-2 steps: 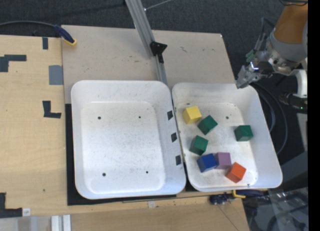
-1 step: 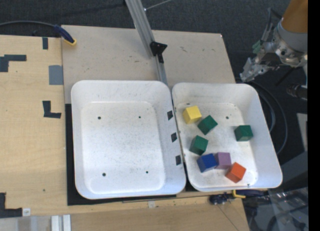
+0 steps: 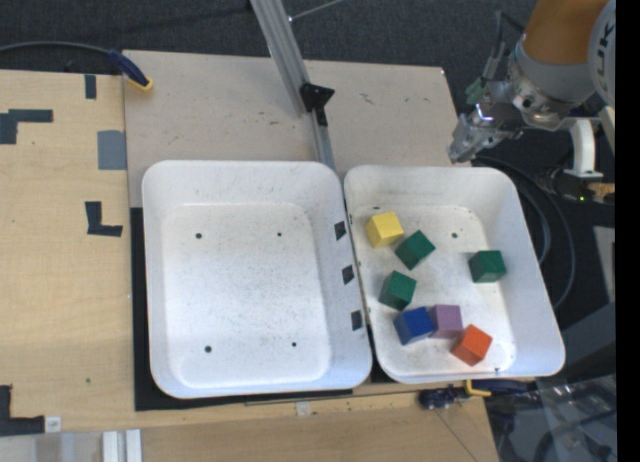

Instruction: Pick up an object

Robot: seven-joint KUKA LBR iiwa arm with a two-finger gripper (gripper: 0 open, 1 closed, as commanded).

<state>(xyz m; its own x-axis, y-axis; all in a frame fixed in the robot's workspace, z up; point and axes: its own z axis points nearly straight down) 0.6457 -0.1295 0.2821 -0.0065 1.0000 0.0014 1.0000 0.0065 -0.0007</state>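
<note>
The right bin (image 3: 520, 212) holds several small blocks: a yellow cube (image 3: 384, 229), a green block (image 3: 415, 248), a second green block (image 3: 398, 289), a third green block (image 3: 487, 266), a blue cube (image 3: 413, 324), a purple cube (image 3: 447, 319) and an orange cube (image 3: 472, 344). My gripper (image 3: 468, 141) hangs above the bin's far right corner, beyond its rim and apart from every block. Nothing shows between its fingers.
The left bin (image 3: 160, 250) sits beside the right one. A slanted metal pole (image 3: 280, 35) crosses the bench behind the bins. A blue and yellow clamp (image 3: 132, 70) lies at the far left. Cables hang off the bench's right side.
</note>
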